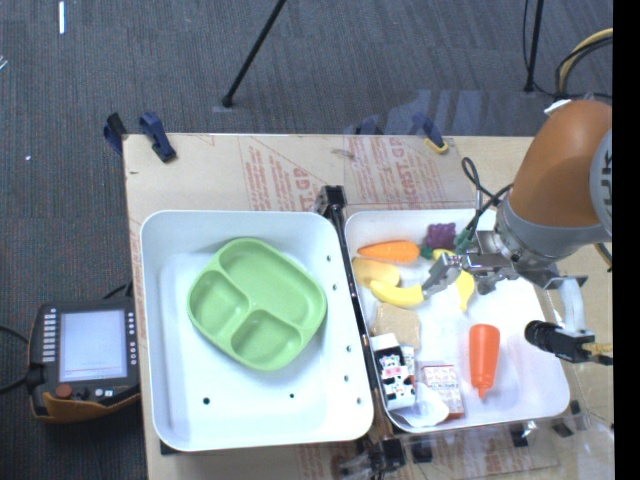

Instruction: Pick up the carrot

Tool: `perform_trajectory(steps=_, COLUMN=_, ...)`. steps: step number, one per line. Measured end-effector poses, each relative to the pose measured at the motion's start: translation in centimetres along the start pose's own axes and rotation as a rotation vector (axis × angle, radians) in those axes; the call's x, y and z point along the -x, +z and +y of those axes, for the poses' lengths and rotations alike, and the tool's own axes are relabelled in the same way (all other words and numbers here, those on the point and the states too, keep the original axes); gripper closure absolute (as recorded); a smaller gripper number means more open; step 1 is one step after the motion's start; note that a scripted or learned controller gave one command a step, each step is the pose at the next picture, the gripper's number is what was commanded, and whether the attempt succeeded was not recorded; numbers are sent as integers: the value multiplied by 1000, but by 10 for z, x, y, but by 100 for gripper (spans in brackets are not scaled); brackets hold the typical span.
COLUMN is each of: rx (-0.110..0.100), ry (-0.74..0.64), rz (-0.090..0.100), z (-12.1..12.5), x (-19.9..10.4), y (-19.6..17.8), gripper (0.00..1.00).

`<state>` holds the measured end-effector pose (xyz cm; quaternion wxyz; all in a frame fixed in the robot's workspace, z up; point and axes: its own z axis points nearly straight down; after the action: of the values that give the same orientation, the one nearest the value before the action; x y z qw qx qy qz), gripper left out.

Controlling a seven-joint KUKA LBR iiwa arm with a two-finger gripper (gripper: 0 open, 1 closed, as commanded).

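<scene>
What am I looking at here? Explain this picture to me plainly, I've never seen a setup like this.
You are looking down at a slant from one fixed camera above a bench. The big grey and orange robot arm reaches in from the right; its tool hangs low over the right shallow white bin, and nothing is seen between its fingers. That bin holds toy food: a small orange carrot with a green tip, which the arm is meant to pick up, yellow banana-like pieces, a purple grape bunch, an orange squeeze bottle, a tan bread slice and small cartons. The left white bin holds a green plastic divided plate.
</scene>
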<state>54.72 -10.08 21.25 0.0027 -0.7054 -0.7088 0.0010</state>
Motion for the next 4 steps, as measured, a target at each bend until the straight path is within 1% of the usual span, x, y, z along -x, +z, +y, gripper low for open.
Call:
perform_trajectory(steps=1, rx=-9, ry=-7, rz=0, z=51, x=0, y=97, gripper=0)
perform_trajectory(steps=2, rx=5, ry=-69, rz=-3, z=95, x=15, y=124, gripper=0)
perform_trajectory(steps=3, rx=4, ry=72, rz=0, z=98, x=-13, y=125, gripper=0)
perform_trajectory(steps=4, rx=4, ry=277, rz=-1, z=97, x=-13, y=125, gripper=0)
